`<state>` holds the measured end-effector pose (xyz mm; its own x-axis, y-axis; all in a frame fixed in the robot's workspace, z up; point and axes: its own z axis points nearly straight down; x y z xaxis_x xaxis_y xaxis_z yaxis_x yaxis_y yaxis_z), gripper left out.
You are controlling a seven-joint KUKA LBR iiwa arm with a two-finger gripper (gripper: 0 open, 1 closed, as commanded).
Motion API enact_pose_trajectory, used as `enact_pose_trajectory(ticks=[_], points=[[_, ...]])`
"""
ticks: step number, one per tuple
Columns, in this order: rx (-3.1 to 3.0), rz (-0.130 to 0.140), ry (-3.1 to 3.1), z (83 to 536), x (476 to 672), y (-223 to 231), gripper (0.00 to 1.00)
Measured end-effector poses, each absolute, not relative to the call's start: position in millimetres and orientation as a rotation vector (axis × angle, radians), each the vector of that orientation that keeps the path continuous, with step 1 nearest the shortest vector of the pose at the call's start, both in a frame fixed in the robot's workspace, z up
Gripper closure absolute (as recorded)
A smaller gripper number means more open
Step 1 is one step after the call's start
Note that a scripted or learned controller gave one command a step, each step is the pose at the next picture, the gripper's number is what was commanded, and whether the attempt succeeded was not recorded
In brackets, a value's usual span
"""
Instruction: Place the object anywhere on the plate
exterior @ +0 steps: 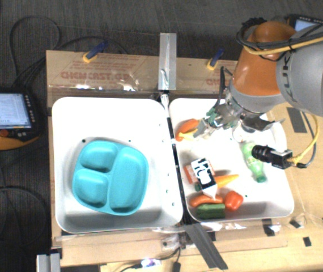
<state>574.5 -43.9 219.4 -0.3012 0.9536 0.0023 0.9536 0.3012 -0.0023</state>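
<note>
I am looking down on the worktop (93, 72) with its two white bins side by side. The left bin (71, 112) holds a turquoise plate (110, 177) with three compartments, lying roughly in the middle of the bin floor. Nothing lies on it.

The arm (275, 55) reaches in from the right, its orange band above the wrist, and the tool (207, 123) hangs over the upper part of the right bin (275, 203), tilted toward the bin's left side. Its tips sit right at an orange and yellow object (186, 128) near the divider between the bins. I cannot tell whether the tool is spread or closed, nor whether it has hold of that object; the tips blur into the clutter there.

Lower in the right bin lies a cluster of toy food: a small white and black carton (202, 173), an orange carrot (225, 179) just beside it, a red tomato (234, 200), a dark green piece (209, 211) and an orange-red piece (198, 200) touching it. A pale green bottle (252, 163) lies toward the right side of that bin, under a black fitting (270, 155) on the arm.

A handheld pendant (7, 118) with a lit screen rests on the floor to the left of the worktop.
</note>
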Motion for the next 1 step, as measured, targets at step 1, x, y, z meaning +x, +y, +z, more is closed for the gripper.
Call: enact_pose_trajectory(ticks=[1], points=[[-1.672, 0.003, -2.657, 197.3, 532.2, -26.4, 1.0]])
